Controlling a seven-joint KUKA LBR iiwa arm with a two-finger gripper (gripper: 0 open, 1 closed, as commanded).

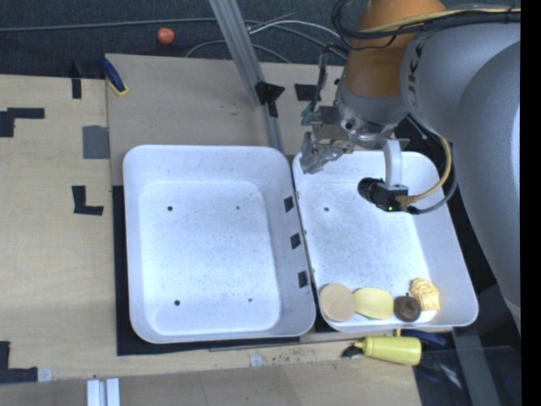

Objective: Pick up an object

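The arm (456, 66) is cut off by the right and top edges, so its base cannot be seen. The fingers of the hand (314, 161) are too small and blurred for their spacing to be judged. Part of the right bin's (439, 311) far rim is hidden behind the wrist. A yellow tool (390, 348) on the worktop (51, 252) is too blurred to identify.

Tan bench (51, 252); dark floor (84, 7)

Even, fairly bright overhead light, soft faint shadows, mild glare on white bins (211, 155), slightly soft, grainy focus
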